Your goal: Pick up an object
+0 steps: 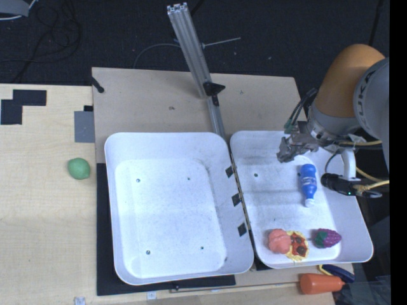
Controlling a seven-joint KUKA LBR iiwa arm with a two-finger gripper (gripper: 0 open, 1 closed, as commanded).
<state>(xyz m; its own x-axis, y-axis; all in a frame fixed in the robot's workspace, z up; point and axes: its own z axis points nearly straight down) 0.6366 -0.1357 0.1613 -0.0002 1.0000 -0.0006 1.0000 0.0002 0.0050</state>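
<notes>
Gripper (294,149): above right bin (267,189), just beside blue bottle (308,183)
Fingers: state cannot be told
Done: nothing lifted
Left: whole pick

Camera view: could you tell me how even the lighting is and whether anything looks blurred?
Camera view: uneven light; the left bin has a bright floor and a shaded near edge; background dark; the pincer is small and soft, its detail unclear; the bottle is sharp enough.

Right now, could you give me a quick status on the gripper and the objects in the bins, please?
Gripper over right bin, far end, holding nothing visible. Blue bottle just beside it, lying flat. Pink toy and purple toy at near end. Nothing blocking.
</notes>
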